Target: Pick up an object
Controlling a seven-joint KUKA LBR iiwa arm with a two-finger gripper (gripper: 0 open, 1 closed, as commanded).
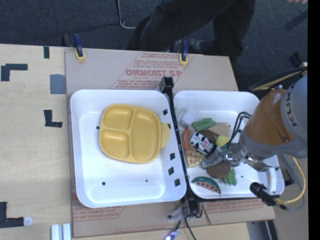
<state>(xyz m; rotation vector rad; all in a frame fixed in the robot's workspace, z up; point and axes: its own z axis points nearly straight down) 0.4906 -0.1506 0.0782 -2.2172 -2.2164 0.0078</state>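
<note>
Over the right bin (250, 98) the grey arm (272, 126), with its orange band, reaches in from the right, and its claw (220, 157) sits low among a heap of toy food. How far the claw is open cannot be told, since its tips are lost against the dark items beneath it, and nothing can be seen held by it.

The heap lies in the left half of that bin: a green bean-like piece (203, 123) at the top, a black-and-white patterned block (202, 144) below it, a small yellow piece (222, 141) just beside the claw, a waffle (193, 158) near the divider, a dark brown round piece (219, 170) touching a green leafy bit (230, 178), and a watermelon slice (206, 185) nearest the front wall.

A yellow divided plate (131, 133) lies alone in the left bin (80, 149), well apart from the claw. Both bins rest on a cardboard sheet (145, 71) clamped to the wooden tabletop (30, 149).
</note>
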